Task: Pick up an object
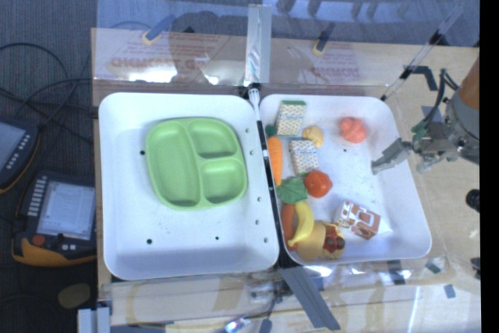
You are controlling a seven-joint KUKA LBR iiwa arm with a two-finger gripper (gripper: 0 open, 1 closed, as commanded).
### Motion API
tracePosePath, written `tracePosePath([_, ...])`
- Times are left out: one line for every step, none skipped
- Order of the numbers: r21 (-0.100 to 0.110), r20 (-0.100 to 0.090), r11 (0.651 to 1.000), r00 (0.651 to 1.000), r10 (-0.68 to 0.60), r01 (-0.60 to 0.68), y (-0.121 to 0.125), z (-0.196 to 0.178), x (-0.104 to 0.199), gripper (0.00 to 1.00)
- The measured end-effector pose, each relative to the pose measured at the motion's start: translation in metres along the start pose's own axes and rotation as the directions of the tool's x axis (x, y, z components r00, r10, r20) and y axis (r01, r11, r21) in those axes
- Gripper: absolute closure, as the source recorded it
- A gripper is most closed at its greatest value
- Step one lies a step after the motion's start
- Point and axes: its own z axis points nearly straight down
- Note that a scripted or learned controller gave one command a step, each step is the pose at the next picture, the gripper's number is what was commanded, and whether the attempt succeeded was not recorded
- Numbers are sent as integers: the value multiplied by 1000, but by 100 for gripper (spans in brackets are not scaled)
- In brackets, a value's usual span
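Over the right edge of the right bin (405, 191) hangs my gripper (405, 154); I cannot tell its state. It carries nothing that I can see. Left of it, well apart, lie an orange-red lump (353, 129), a tomato (318, 183) and a small carton (357, 219). Nothing is picked yet; choosing, descending and lifting all remain, I judge.

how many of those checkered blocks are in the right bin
2. One checkered block lies near the right bin's top left corner; the other checkered block lies just below it, above the tomato. More could hide under the pile.
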Motion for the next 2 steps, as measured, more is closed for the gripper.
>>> tracePosePath([0, 2, 995, 995, 95, -95, 119, 68, -26, 0])
tracePosePath([-5, -3, 997, 997, 79, -79, 154, 153, -10, 0])
